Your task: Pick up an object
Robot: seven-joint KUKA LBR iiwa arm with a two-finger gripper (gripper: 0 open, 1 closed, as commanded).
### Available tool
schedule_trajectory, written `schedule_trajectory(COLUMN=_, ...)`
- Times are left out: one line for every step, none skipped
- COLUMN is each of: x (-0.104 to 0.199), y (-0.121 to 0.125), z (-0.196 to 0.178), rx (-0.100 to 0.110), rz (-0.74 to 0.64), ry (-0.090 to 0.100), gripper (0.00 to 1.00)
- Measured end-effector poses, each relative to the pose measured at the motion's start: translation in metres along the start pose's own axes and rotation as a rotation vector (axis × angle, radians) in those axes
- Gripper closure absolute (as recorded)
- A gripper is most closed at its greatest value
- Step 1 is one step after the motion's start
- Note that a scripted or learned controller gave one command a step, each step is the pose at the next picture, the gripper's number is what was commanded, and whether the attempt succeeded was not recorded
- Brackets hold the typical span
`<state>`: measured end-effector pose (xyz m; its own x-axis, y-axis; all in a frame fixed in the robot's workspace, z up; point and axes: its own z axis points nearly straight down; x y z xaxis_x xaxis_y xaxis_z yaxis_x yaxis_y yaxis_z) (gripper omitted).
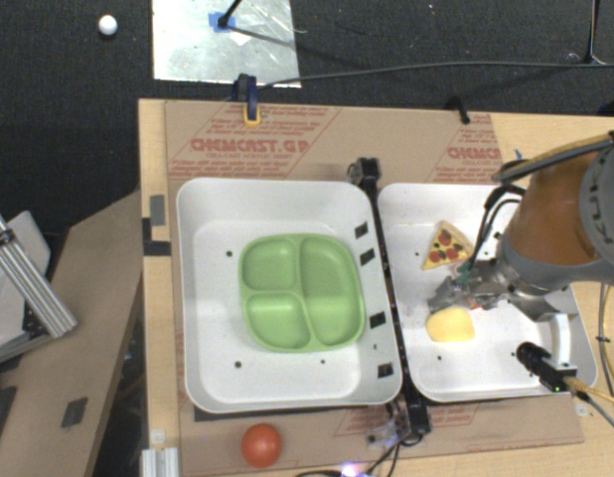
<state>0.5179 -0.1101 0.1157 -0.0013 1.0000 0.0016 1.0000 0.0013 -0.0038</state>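
Note:
In the right bin (pixel 416 366) lie a toy pizza slice (pixel 444 246) toward the back and a yellow rounded object (pixel 451 326) nearer the front. My gripper (pixel 459 291) hangs low between the two, just above the yellow object's top edge and just in front of the pizza slice. The arm comes in from the right and covers the bin's right side. Nothing visible sits between the fingers.
The left bin (pixel 203 366) holds a green divided plate (pixel 301 292). A red-orange ball (pixel 260 445) rests on the bench in front of the left bin. Black clips line the divider between the bins.

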Motion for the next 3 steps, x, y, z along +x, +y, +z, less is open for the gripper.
schedule_trajectory(x=-0.001, y=0.001, z=-0.014, rx=-0.006, rz=0.0, ry=-0.002, gripper=1.0)
schedule_trajectory(x=0.006, y=0.003, z=-0.076, rx=-0.012, rz=-0.004, ry=-0.003, gripper=1.0)
schedule_trajectory(x=0.007, y=0.013, z=-0.135, rx=-0.012, rz=-0.003, ry=-0.003, gripper=1.0)
